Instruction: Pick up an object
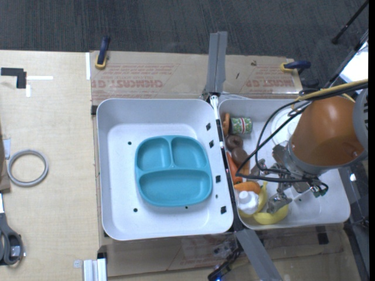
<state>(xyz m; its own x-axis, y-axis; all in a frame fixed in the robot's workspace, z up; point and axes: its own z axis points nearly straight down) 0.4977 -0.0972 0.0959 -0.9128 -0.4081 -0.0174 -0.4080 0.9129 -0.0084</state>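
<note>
From above, the arm reaches in from the right and hangs low over the right bin. Its gripper sits near that bin's front left corner, just above or touching the banana; whether it is released or clenched I cannot tell, since wrist and cables cover it.

The candidates to pick lie along the right bin's left wall: a green can at the back, a brown piece below it, something orange, a small white bottle, then the banana at the front. The left bin holds a blue tray, well apart from the gripper.

The step in hand looks like the descent onto the banana. To do it well, straddle the fruit across its narrow width, keep off the bottle just beside it, and avoid the bin wall. Crowding is the main risk: a nudge could shift the target before closure.
</note>
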